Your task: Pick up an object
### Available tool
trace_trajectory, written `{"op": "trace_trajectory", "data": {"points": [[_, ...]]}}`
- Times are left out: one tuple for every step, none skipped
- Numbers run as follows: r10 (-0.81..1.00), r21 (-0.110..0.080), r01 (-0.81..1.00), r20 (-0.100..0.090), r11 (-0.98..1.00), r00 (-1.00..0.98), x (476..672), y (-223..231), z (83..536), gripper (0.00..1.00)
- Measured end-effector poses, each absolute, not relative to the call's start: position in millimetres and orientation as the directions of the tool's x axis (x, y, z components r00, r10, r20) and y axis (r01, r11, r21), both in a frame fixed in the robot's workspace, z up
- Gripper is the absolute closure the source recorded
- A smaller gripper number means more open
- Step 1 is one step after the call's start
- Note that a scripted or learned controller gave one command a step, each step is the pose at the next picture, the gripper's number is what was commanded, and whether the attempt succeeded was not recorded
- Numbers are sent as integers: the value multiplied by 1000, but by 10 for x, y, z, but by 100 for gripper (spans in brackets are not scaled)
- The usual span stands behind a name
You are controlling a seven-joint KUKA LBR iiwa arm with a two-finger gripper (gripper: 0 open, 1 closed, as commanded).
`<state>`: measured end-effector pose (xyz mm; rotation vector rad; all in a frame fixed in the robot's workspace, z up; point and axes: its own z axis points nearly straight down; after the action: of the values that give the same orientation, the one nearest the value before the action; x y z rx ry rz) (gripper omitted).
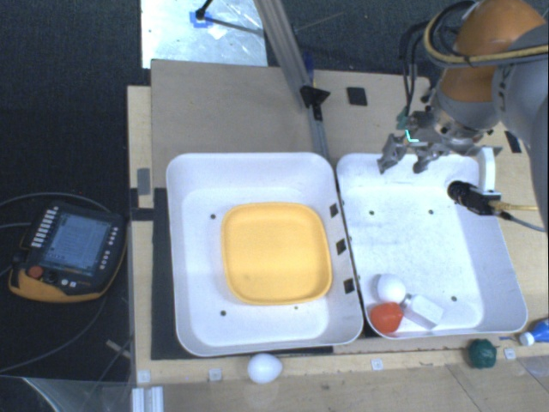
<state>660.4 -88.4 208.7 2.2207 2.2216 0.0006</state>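
Two shallow white bins sit side by side on the tan bench, both smooth, glossy plastic with rounded corners. Over the right bin's (429,230) far edge hangs the gripper (407,160), its two dark fingers spread apart with nothing between them. Down in that bin's near left corner lie a white ball (390,287), a red-orange rounded object (386,317) and a small white block (424,310), bunched together and touching. In the left bin (193,230) rests a square yellow plate (276,252), matte, with soft corners. On the bench in front lie a white egg shape (264,368) and a dark green ball (482,353). No lettering is legible anywhere.
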Motion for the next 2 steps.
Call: {"op": "trace_trajectory", "data": {"points": [[1000, 1, 1000, 0, 1, -1, 6605, -884, 2088, 0], [1000, -4, 1000, 0, 0, 0, 6520, -907, 1504, 0]]}}
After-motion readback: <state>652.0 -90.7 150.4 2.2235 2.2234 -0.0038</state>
